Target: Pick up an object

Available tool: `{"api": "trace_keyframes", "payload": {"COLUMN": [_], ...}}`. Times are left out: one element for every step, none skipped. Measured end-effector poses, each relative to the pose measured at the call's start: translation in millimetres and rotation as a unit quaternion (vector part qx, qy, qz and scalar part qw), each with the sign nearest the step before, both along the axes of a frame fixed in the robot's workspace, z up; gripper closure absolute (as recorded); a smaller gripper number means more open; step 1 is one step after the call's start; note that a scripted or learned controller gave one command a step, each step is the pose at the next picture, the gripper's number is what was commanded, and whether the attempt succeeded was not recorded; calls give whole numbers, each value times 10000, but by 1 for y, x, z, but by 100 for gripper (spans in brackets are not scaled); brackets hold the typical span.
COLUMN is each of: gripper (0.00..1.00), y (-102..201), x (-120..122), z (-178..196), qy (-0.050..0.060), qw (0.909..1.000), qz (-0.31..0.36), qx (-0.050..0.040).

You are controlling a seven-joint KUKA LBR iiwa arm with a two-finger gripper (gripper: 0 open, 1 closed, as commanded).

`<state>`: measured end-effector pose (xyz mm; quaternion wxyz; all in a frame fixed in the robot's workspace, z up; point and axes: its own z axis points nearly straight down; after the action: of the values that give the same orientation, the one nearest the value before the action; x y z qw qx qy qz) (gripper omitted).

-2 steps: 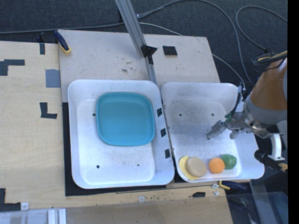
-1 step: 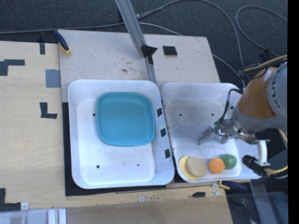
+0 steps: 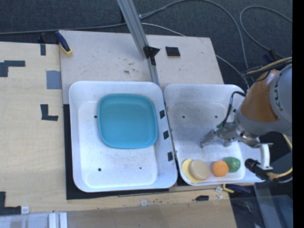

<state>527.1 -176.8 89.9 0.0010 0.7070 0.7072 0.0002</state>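
In the right bin [image 3: 199, 87], along its near edge, lie a tan round piece [image 3: 200, 170] on top of a yellow one [image 3: 186, 167], an orange ball [image 3: 220, 168] and a green object [image 3: 232, 164]. My gripper [image 3: 205, 140] hovers low over the bin floor, a little above and left of these objects, pointing down and to the left. Its fingers look open, with nothing between them. The grey arm with its orange band [image 3: 259, 103] reaches in from the right.
A teal square plate [image 3: 127, 120] lies in the left bin [image 3: 85, 175]. A metal pole [image 3: 137, 27] slants up from the divide between the bins. Cables lie on the dark floor at the back right.
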Motion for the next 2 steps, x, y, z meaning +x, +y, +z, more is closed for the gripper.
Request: {"api": "trace_keyframes", "payload": {"gripper": [100,100], "y": [-1,-4], "x": [1,11], "z": [11,65], "qy": [-11,-7], "qw": [10000,10000], "qz": [0,1], "qx": [-6,2]}}
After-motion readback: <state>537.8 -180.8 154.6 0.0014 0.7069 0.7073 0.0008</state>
